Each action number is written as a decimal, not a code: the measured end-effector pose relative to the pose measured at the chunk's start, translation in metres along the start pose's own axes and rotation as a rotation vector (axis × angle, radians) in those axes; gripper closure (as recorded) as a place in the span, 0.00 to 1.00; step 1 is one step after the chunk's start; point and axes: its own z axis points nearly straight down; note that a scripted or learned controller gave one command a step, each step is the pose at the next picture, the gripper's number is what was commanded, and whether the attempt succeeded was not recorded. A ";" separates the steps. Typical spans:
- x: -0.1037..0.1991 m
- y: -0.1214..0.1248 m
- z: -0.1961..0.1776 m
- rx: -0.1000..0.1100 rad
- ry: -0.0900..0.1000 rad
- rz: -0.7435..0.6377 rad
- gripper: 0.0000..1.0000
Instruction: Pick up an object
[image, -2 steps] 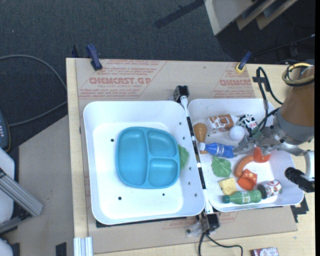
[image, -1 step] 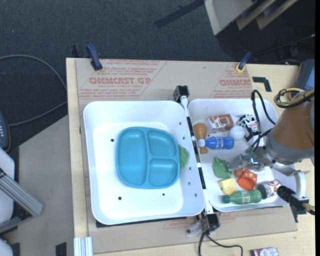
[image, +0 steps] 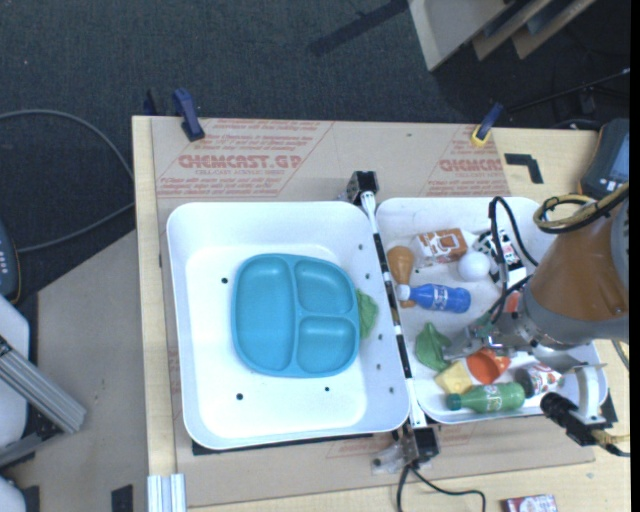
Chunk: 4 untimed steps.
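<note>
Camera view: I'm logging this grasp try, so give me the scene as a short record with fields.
left bin: holds a blue tray, three compartments
tray edge: a green item peeks out at its right side
right bin: blue bottle, green bottle, white ball, brown item, orange item, yellow item
arm: over the right bin, low
gripper: among the items near the orange one; grasp not visible

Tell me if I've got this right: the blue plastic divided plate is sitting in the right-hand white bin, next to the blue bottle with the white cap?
Not quite. The camera view shows the blue plastic divided plate in the left-hand white bin, while the blue bottle with the white cap lies in the right-hand white bin.
</note>
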 end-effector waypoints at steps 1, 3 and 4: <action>0.000 0.001 -0.010 -0.002 -0.001 0.001 1.00; -0.005 0.083 -0.009 -0.012 -0.001 -0.003 1.00; 0.066 0.069 -0.100 -0.002 -0.001 -0.002 1.00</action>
